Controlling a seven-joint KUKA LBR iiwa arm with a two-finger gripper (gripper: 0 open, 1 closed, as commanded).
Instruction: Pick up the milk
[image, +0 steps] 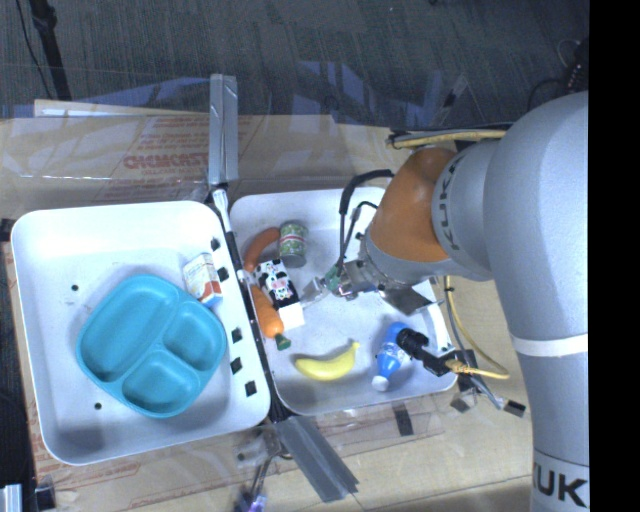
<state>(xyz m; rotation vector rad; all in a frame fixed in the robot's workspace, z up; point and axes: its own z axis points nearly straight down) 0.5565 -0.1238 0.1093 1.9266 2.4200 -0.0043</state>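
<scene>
Two white bins are seen side by side on the tabletop, which is covered with what looks like brown paper with red print. The left bin sits in the left half of the frame, and a blue divided plate is laid in its middle. A small white and orange container is tucked against that bin's right wall, just above the plate's upper right corner.

The right bin is found in the centre of the frame. The milk, a small carton with black and white cow patches, is lying near the bin's left wall, a bit above the middle. It's touching or right beside a carrot that runs down along that wall. A sausage-shaped orange-brown thing is placed just above the carton, and a small green-labelled can stands beside that, toward the upper middle of the bin. Lower down, a banana is laid near the bottom edge, and a blue and white bottle is lying to its right.

The grey arm comes in from the right side of the frame, with the orange band showing above the wrist. The hand is lowered over the middle of the right bin, just right of the milk and not touching it as far as can be seen. Whether the hand is apart or together really can't be told from this angle, too much is hidden under the wrist.
</scene>
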